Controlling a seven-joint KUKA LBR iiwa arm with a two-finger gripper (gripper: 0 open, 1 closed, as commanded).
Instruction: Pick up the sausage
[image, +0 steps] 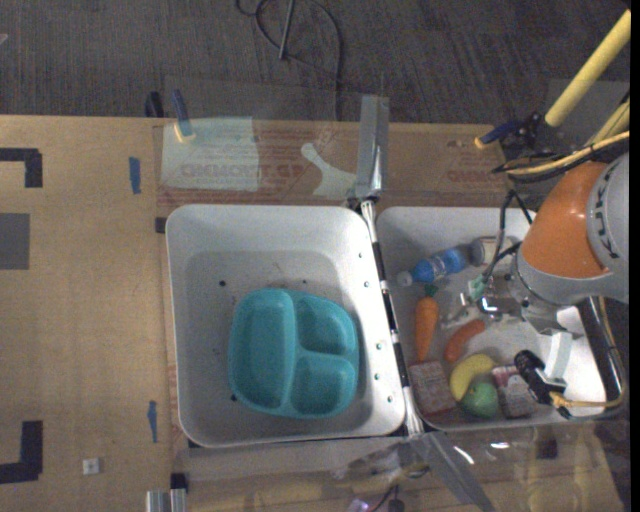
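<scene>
Sausage (464, 339) sitting in the right bin (400, 235), roughly mid-bin: short, reddish-orange, rounded ends, lying at a slant with its far end tucked under the gripper (487, 297). Just right of the carrot (426, 328), just far of the banana (470, 374). Gripper parked right over that far end, metal bits glinting, but honestly can't tell how far open it is or whether it's got hold of anything. Water bottle (440, 266) at the far side, green apple (481, 399) near edge. Teal divided tray (294, 352) over in the left bin (190, 300).
</scene>
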